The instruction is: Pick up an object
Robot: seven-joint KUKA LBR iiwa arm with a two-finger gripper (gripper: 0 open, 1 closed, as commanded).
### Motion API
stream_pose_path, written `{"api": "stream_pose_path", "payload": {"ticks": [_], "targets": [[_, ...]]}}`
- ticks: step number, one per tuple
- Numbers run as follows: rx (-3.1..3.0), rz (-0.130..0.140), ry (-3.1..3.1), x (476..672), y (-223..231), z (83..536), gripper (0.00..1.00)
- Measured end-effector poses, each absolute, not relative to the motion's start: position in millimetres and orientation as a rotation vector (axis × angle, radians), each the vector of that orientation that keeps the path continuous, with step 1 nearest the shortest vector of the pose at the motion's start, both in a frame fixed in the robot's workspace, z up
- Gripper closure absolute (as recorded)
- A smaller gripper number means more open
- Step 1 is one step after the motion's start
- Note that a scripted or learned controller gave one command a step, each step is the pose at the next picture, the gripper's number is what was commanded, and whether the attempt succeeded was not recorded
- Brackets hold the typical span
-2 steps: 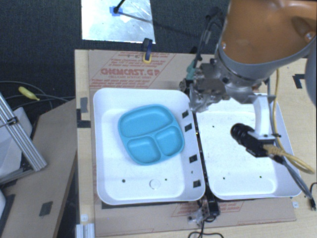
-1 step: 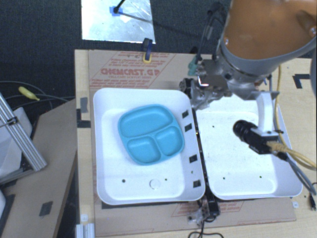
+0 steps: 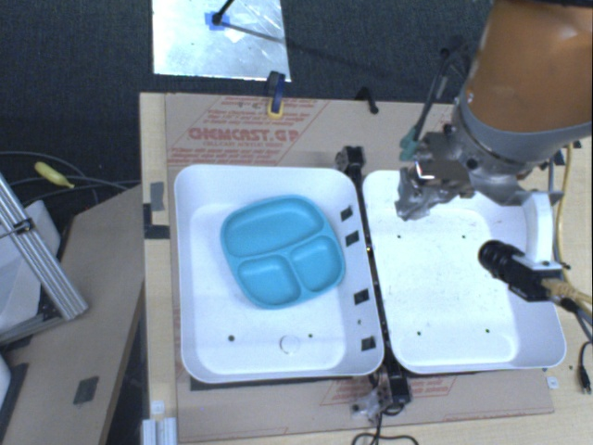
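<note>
A blue plate point(image 3: 278, 248) with three compartments lies flat in the middle of the left bin point(image 3: 199, 276). My gripper point(image 3: 412, 202) hangs over the back left corner of the right bin point(image 3: 445, 341), close to the wall between the bins. It points down and stands well apart from the plate, to its right. Nothing shows between its fingers. The grey and orange arm point(image 3: 533, 54) above hides the right bin's back right part.
A faint pale round mark point(image 3: 290, 344) sits near the left bin's front wall. Black clips point(image 3: 357, 267) line the divide between the bins. Both bins rest on a cardboard sheet point(image 3: 250, 128). A shiny metal sheet point(image 3: 218, 26) lies behind it.
</note>
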State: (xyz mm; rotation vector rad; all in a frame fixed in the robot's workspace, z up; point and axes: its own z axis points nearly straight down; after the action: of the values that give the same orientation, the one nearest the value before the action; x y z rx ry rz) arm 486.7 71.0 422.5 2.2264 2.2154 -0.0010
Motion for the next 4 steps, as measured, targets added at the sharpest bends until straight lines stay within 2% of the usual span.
{"api": "stream_pose_path", "payload": {"ticks": [1,2,3,4], "targets": [[2.208,0.010,2.232,486.5,142.0,459.8,1.00],[2.211,0.010,2.228,487.2,138.0,469.5,1.00],[2.214,-0.001,2.231,485.9,188.4,431.7,1.00],[2.224,-0.002,2.219,492.9,158.9,394.4,1.00]]}}
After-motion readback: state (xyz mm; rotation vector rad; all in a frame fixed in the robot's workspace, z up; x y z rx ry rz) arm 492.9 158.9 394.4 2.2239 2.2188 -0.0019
